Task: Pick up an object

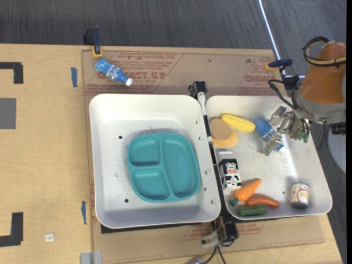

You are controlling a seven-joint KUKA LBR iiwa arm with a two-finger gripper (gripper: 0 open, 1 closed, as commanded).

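My gripper (275,133) hangs over the upper right part of the right bin (316,169), below the arm's orange band. A small blue object (265,127) lies right against the gripper's metal parts, partly covered by them. I cannot make out whether it is gripped or merely beside the gripper. Left of it lie a yellow corn-like piece (237,122) and a tan round disc (220,130) on an orange one. Lower in the bin are a black-and-white carton (231,173), a carrot (248,189), a red sausage (262,201), a green piece (250,210) and a small can (299,194).
The left bin (104,147) holds a teal divided plate (163,166). A blue bottle (112,72) lies on the cardboard behind the bins. A black clamp (197,88) sits where the bins meet at the back. Cables run at the arm's upper right.
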